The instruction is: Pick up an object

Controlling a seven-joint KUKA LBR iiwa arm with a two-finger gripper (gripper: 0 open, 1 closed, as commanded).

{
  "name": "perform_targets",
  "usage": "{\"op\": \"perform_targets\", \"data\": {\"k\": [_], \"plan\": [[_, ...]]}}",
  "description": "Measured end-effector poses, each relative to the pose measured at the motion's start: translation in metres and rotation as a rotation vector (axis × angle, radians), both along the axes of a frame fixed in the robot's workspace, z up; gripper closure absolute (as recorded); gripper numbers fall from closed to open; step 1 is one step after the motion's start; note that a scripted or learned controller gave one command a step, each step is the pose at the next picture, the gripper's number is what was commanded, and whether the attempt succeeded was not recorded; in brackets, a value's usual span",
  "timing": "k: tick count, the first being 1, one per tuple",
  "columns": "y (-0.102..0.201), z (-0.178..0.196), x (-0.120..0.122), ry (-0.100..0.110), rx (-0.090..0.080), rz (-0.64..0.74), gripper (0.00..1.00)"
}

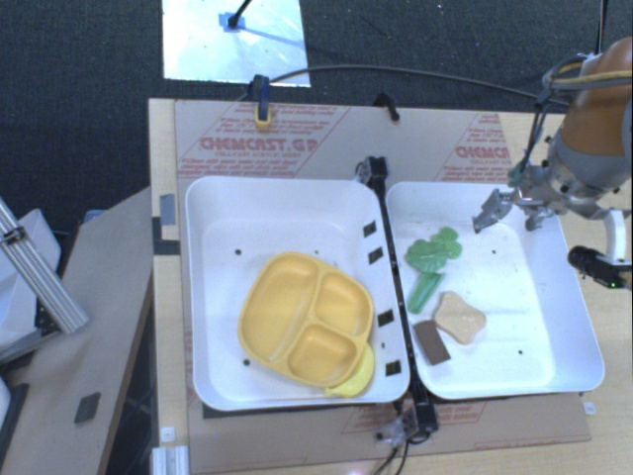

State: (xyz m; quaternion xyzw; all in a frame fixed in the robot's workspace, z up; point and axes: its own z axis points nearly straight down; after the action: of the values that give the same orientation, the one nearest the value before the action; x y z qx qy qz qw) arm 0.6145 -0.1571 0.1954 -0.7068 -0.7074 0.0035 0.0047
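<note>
We see the gripper (pixel 514 211) open and empty at upper right; descending here, it could miss the broccoli (pixel 432 253) lying apart.

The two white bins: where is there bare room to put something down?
Left bin: bare floor behind and left of the yellow tray. Right bin: open floor right of the green toy, tan piece and brown block. It is crowded along the divider; the tool hovers at the back.

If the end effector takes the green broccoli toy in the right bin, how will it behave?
The green broccoli toy looks like moulded plastic, so probably stiff and light. Its thin stalk under a wide head may make it swing when lifted. Lying flat, it seems unlikely to roll.
</note>
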Motion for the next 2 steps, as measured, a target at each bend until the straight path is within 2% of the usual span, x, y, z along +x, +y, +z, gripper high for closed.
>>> {"op": "perform_targets", "data": {"k": [1, 2], "plan": [[0.000, 0.009, 0.003, -0.013, -0.002, 0.002, 0.00], [0.002, -0.033, 0.004, -0.011, -0.002, 0.002, 0.00]]}}
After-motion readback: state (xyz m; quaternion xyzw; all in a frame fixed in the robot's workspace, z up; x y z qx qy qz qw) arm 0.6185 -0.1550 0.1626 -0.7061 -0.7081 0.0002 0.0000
